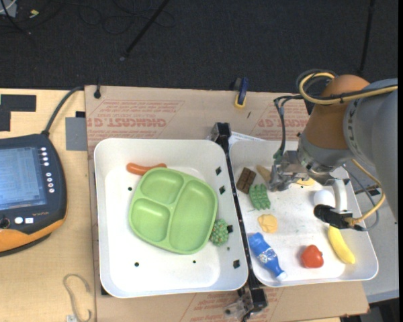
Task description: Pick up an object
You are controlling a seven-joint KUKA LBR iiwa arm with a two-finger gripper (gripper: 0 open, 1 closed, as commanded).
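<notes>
We are looking down on two shallow white bins side by side: the left bin [114, 247] and the right bin [363, 263]. The grey arm with its orange band [336, 116] is reaching in from the right, and its two-finger gripper [280, 178] is hanging low over the upper left part of the right bin; how far it is spread, and whether it is carrying anything, we cannot tell.

Just below the gripper, a green studded plastic block [259, 196] is lying beside a small brown block [246, 179]. Further down we are noting a yellow lumpy piece [268, 223], a blue wrapped packet [265, 254], a red rounded toy fruit [311, 256] and a yellow toy banana [340, 244].

In the left bin a green divided plastic plate [173, 210] is sitting, with an orange carrot-like stick [146, 168] at its upper edge and a small green bumpy ball [219, 233] touching its right rim.
</notes>
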